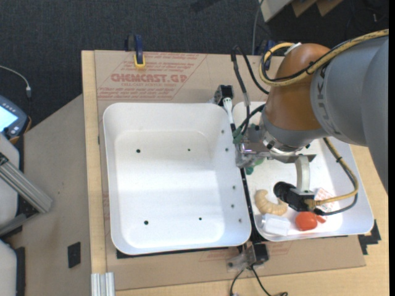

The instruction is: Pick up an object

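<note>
We see the gripper (250,158) low over the right bin (353,222), close against that bin's left wall. The arm's bulk hides it, so we cannot tell whether it is released or clenched. A beige curved piece (270,203), a red lump (307,221) and a white block (276,226) crowd the bin's lower left corner as viewed. We judge two risks: clipping the wall, or shoving one piece into its neighbours.

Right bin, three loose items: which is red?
The small rounded object, farthest right of the three in the view, near the front edge. The curved piece is tan; the flat block is white.
</note>
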Motion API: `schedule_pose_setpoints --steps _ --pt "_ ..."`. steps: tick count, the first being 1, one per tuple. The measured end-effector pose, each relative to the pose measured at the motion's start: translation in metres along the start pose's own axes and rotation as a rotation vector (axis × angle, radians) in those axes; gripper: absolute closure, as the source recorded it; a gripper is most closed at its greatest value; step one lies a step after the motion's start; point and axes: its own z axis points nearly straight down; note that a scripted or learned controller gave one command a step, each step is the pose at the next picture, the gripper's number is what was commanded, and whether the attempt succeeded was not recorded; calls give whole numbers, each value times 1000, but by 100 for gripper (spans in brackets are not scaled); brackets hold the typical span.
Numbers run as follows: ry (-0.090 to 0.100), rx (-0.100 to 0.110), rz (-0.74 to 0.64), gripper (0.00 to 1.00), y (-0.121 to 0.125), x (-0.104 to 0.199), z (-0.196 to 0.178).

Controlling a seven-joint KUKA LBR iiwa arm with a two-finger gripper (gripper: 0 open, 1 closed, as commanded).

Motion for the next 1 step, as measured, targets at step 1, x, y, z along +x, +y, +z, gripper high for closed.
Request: schedule_pose_setpoints --steps 1 --pt "0 -2 3 100 -1 -1 -12"
